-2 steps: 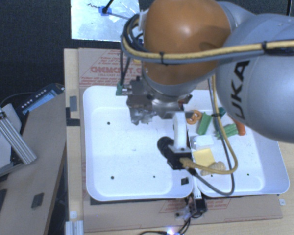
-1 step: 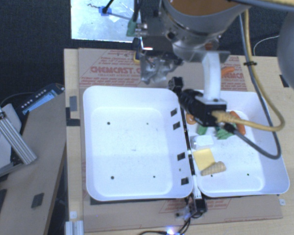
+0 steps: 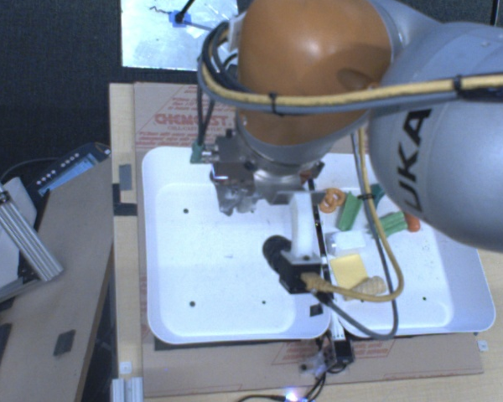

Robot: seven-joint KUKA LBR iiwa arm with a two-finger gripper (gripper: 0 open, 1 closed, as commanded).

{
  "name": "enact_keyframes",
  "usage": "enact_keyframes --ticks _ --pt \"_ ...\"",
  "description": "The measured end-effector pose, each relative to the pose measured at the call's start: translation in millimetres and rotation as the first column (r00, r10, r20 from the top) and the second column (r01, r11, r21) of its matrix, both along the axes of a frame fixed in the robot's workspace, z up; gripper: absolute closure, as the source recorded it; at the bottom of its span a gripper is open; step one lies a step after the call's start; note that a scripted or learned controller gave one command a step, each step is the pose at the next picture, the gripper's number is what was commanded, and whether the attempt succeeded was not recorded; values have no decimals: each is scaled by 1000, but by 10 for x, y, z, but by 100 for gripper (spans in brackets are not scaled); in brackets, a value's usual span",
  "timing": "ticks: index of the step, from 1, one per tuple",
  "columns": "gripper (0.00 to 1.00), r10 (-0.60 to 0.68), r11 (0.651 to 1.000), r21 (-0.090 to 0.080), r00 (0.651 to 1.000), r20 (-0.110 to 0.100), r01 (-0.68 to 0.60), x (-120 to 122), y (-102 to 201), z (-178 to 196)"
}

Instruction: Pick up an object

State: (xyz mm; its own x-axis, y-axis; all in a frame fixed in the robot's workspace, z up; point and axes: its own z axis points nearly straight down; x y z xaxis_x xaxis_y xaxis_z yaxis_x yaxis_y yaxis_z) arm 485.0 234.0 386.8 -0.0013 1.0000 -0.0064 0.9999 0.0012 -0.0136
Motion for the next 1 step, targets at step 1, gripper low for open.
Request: enact_keyframes --ticks 1 --pt "100 0 1000 5 1000 10 0 10 3 -513"
